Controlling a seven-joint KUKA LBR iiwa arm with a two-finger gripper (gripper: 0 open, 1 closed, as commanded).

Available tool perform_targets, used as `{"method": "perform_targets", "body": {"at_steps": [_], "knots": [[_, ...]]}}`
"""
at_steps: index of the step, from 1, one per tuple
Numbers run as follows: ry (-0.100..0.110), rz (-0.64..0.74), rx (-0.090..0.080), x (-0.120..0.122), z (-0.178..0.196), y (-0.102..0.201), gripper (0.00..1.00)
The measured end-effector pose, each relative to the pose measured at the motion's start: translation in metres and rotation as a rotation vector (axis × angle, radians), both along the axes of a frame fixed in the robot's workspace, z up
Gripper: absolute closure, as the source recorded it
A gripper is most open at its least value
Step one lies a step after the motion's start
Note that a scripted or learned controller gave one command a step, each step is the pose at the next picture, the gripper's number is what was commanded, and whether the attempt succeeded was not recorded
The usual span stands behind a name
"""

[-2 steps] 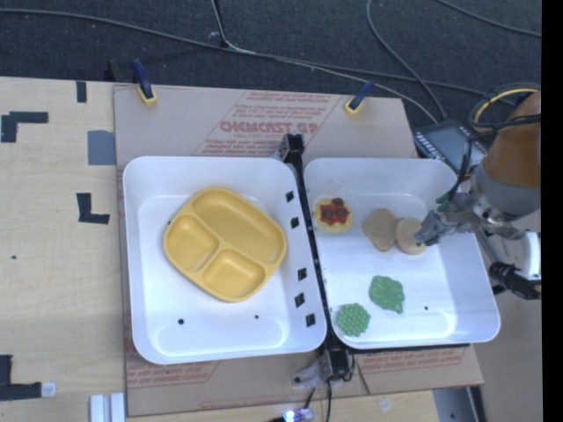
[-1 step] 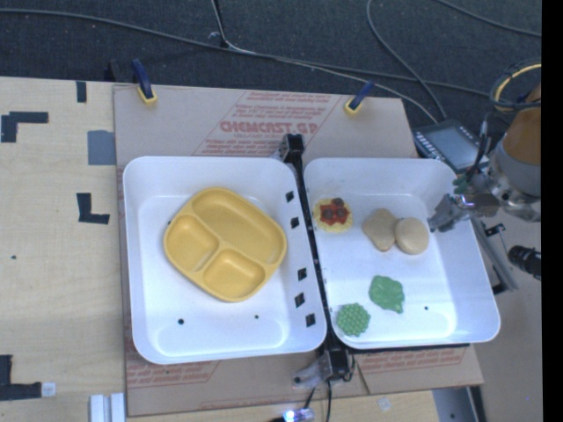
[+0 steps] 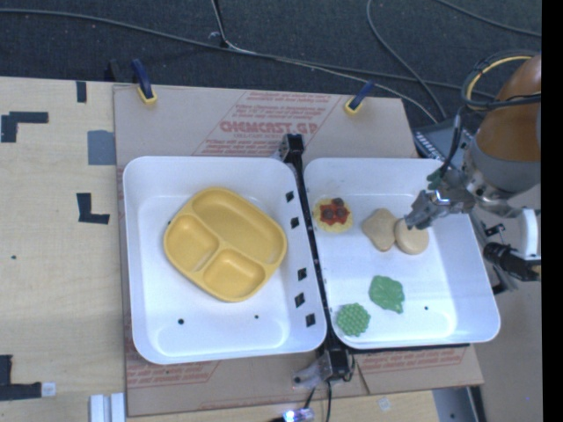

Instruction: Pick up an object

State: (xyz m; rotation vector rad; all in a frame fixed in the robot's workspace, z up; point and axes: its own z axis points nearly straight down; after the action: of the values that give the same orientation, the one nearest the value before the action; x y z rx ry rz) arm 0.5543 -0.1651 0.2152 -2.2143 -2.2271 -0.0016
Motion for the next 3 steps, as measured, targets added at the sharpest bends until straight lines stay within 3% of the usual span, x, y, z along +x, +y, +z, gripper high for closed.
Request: {"method": "perform_targets", "body": {"at_steps": [2,3], "knots": [[0.001,0.001,0.0,0.003,0.002,0.094,1.0],[0.002,0.002,0.0,-0.007,0.009,0.153,1.0]]}}
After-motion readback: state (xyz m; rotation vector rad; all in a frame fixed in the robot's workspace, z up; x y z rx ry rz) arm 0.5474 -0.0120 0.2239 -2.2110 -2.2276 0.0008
